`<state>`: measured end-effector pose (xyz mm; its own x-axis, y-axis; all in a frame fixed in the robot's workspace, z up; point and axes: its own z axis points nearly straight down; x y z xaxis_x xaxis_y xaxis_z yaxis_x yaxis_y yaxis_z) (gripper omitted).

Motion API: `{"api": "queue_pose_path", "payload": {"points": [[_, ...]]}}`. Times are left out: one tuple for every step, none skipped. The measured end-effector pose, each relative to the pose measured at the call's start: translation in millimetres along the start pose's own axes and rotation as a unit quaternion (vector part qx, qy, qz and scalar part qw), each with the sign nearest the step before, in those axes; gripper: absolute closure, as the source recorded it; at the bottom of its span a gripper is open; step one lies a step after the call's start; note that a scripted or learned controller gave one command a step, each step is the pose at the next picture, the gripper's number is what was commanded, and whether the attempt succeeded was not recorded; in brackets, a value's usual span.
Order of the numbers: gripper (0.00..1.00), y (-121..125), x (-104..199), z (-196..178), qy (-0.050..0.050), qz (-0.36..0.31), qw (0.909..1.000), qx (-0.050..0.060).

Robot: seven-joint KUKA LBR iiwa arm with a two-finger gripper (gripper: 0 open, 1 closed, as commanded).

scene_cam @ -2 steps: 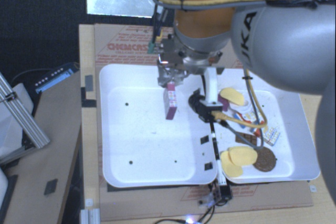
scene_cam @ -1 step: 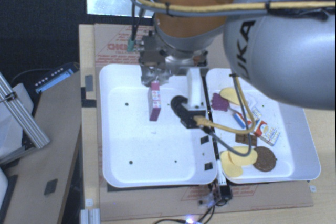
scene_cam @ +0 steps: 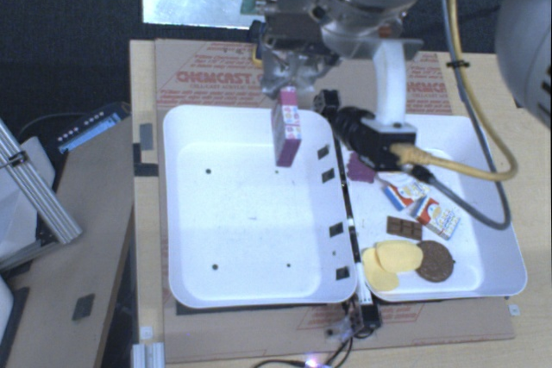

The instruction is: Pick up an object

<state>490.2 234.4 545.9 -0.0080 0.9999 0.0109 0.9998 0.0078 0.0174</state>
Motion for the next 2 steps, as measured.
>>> {"api": "queue_pose_path", "payload": {"points": [[1.00, 58, -1, 13, -0.005, 0.004, 1.0000, 0.007], [1.00, 119, -2, 14, -0.006, 0.004, 0.9999, 0.007]]}}
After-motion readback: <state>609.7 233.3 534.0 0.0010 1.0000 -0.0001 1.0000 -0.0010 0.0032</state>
